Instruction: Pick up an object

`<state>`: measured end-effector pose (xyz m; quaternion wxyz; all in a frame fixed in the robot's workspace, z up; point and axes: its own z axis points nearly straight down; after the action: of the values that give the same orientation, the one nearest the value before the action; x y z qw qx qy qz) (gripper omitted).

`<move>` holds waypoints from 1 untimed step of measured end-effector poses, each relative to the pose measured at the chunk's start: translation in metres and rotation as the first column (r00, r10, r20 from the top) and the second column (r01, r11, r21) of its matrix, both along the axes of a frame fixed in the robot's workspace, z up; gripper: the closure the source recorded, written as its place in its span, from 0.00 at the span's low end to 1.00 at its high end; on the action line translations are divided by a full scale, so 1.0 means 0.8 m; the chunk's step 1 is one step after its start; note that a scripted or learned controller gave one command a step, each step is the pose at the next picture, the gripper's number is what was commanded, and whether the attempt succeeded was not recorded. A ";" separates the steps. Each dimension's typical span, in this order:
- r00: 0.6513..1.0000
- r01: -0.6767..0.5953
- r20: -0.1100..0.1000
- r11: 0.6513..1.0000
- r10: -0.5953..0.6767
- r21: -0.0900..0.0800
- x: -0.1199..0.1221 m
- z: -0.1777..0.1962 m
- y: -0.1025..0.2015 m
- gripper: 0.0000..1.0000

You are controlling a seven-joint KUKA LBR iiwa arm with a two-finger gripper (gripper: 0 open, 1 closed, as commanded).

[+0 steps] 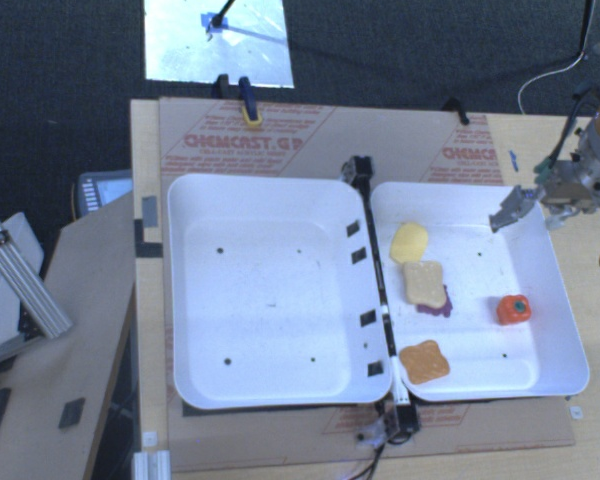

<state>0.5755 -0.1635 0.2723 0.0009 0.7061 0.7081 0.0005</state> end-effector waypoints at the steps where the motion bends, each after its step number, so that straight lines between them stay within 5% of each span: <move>1: 1.000 -0.003 0.004 1.000 0.003 -0.001 0.001 0.014 0.000 1.00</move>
<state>0.5765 -0.1634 0.2835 0.0025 0.7049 0.7093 0.0016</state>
